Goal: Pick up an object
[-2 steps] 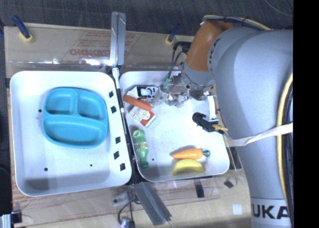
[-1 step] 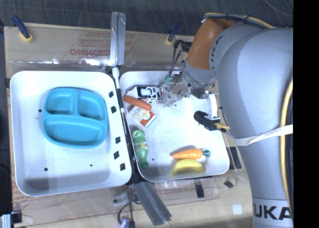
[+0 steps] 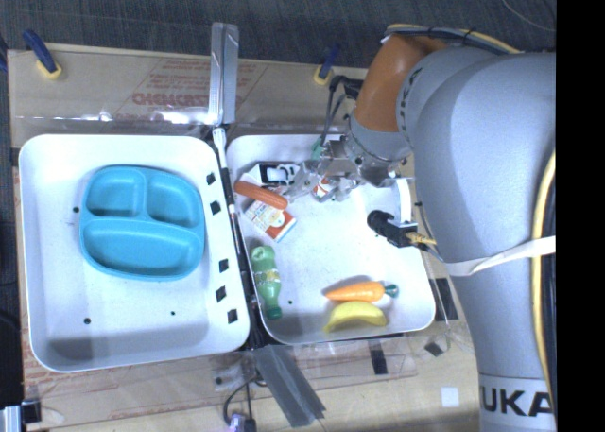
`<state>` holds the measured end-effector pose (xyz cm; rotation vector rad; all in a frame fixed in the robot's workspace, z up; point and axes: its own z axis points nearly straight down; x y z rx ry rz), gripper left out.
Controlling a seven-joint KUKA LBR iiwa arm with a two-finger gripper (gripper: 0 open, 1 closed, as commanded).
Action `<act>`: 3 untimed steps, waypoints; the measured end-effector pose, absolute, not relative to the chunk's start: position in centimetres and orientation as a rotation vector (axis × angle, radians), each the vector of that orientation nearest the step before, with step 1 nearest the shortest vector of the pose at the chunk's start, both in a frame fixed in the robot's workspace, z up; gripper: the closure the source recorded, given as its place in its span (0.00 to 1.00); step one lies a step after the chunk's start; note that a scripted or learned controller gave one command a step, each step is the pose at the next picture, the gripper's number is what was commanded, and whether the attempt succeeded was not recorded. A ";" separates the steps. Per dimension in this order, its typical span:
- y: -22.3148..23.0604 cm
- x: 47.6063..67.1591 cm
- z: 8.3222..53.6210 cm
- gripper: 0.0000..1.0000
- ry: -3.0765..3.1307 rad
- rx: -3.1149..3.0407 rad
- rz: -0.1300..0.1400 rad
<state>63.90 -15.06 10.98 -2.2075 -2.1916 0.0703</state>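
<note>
The gripper (image 3: pixel 326 173), open or closed I cannot tell, hangs low over the far end of the right bin (image 3: pixel 321 250), just beside a black-and-white packet (image 3: pixel 277 173) and an orange sausage (image 3: pixel 260 196), well apart from the carrot (image 3: pixel 356 290) and banana (image 3: pixel 356 317) by the near rim.

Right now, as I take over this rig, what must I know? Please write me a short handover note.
End effector: low over the far side of the right bin; no object is visibly in its grip.
Right bin: sausage and small carton near the end effector, green bottle along the left wall, carrot and banana at the near edge.
Left bin: blue divided plate.
Done: nothing visibly lifted.
Left: grasp one object and raise it.
</note>
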 end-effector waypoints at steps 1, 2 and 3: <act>-19.6 65.7 17.7 0.00 -2.127 -2.312 0.000; -17.9 66.2 11.3 0.00 -2.156 -2.308 -0.012; -17.2 66.3 10.9 0.00 -2.209 -2.275 -0.012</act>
